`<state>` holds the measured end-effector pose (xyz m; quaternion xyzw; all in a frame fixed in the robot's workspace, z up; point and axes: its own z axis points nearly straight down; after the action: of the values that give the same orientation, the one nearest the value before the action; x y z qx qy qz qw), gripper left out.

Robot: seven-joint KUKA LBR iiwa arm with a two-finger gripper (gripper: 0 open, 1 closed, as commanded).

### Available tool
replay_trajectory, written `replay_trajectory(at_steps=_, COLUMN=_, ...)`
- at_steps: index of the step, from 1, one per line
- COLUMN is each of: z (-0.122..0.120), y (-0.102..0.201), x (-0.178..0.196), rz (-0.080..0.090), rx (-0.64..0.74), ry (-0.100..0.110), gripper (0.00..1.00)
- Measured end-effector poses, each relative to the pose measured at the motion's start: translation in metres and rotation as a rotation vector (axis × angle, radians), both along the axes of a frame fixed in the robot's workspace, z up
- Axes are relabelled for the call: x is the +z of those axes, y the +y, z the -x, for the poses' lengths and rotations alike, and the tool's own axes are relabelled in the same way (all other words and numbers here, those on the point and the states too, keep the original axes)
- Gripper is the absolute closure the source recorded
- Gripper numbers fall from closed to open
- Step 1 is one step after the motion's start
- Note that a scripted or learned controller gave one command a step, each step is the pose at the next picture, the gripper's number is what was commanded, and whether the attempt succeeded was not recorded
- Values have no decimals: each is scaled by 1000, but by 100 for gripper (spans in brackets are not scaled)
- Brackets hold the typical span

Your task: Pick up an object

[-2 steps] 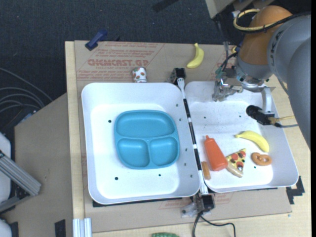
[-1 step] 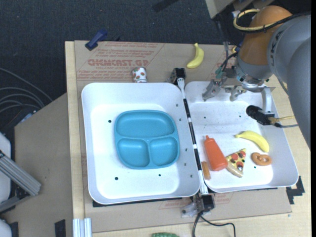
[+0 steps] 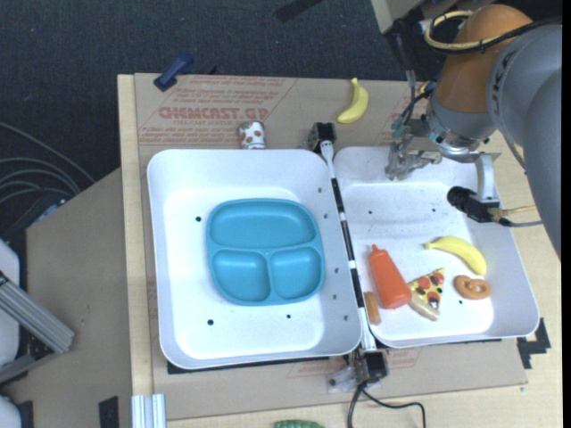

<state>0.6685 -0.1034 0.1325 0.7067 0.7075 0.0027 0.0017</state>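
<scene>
In the right bin (image 3: pixel 401 199) lie an orange bottle (image 3: pixel 388 277), a pizza slice (image 3: pixel 429 293), a yellow banana (image 3: pixel 460 252) and a small brown doughnut (image 3: pixel 471 287), all in its near half. My gripper (image 3: pixel 403 163) hangs over the bin's far edge, well away from those objects, on the grey arm with the orange band (image 3: pixel 473 61). Nothing shows between its fingertips. The left bin (image 3: pixel 178 239) holds a blue divided plate (image 3: pixel 264 250).
A second banana (image 3: pixel 354 103) and a small spotted toy (image 3: pixel 253 134) lie on the cardboard behind the bins. A black clip (image 3: pixel 322 135) sits at the bins' far junction. A dark part (image 3: pixel 464 200) projects over the right bin's far right side.
</scene>
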Motion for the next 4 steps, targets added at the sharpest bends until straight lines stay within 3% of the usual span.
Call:
replay_trajectory(at_steps=1, z=0, y=0, x=0, rz=0, rx=0, ry=0, gripper=0)
replay_trajectory(at_steps=2, z=3, y=-25, x=-49, rz=1, rx=-2, ry=11, gripper=0)
replay_trajectory(at_steps=4, z=2, y=-49, x=-48, rz=2, rx=-2, ry=5, gripper=0)
